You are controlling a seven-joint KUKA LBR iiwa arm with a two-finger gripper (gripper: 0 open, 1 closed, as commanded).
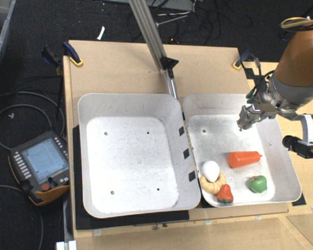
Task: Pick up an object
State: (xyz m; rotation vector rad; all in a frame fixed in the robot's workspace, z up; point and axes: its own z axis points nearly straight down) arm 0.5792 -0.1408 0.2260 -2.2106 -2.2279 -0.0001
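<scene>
Jaws [243,123] hover above the right bin [219,113], upward of the carrot [243,159]; their state unclear.

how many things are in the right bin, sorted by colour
Orange: 1, the carrot-like piece
White: 1, the egg-shaped piece
Green: 1, the small green piece
Red: 1, the small red piece
Tan: 1, the curved piece under the white one
Total: 5
</scene>
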